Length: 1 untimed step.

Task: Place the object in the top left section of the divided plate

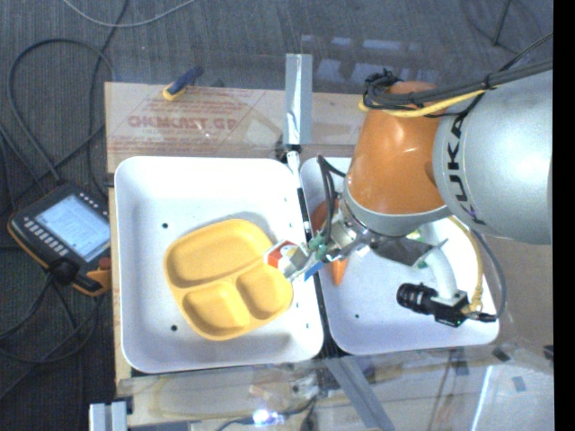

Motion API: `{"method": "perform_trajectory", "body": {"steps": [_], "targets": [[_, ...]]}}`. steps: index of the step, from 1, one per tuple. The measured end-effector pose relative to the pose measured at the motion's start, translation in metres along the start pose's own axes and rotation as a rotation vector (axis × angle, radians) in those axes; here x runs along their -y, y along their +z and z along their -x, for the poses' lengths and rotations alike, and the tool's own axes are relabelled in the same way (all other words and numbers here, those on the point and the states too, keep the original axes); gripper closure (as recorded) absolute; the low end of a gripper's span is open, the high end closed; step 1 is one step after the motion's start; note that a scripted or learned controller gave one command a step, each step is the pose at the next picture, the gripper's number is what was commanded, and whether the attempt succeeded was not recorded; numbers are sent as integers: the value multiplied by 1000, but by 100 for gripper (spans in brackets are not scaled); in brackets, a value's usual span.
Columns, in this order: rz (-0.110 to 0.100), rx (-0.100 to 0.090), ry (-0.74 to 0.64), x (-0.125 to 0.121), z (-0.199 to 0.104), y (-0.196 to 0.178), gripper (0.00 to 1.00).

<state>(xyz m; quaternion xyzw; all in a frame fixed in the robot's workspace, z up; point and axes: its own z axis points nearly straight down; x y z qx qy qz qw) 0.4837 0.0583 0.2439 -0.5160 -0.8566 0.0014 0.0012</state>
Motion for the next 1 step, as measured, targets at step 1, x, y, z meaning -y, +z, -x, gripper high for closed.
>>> {"method": "perform_trajectory", "body": {"steps": [1], "targets": [[0, 0, 0, 0, 0, 0, 0]]}}
